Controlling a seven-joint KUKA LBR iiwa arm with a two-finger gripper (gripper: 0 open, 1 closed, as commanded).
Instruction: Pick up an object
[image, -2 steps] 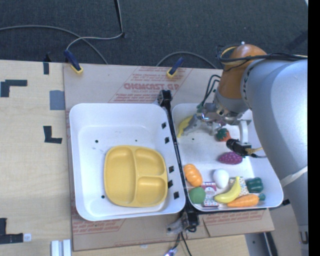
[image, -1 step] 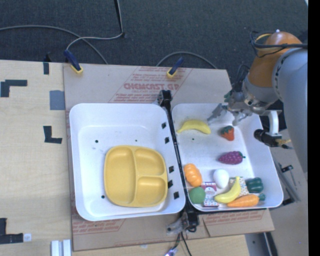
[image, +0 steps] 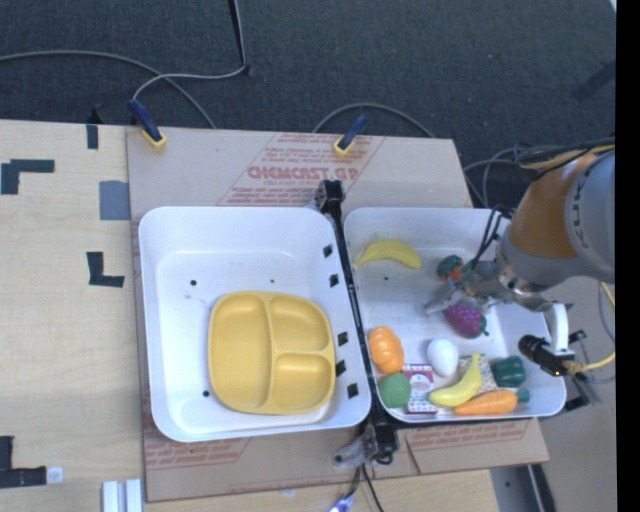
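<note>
A small purple grape-like plastic fruit (image: 465, 318), knobbly and rounded, lies in the right shallow white bin (image: 420, 228), toward three o'clock. The two-finger gripper (image: 450, 293) is seen just at its eleven o'clock, apparently approaching; whether it is clenched cannot be told. A descent centred over the fruit is judged necessary next.

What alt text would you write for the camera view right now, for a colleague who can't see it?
The gripper reaches into the right bin beside a purple grape bunch, among toy food: two bananas, an egg, a carrot and an orange fruit. The left bin holds a yellow divided plate.
</note>
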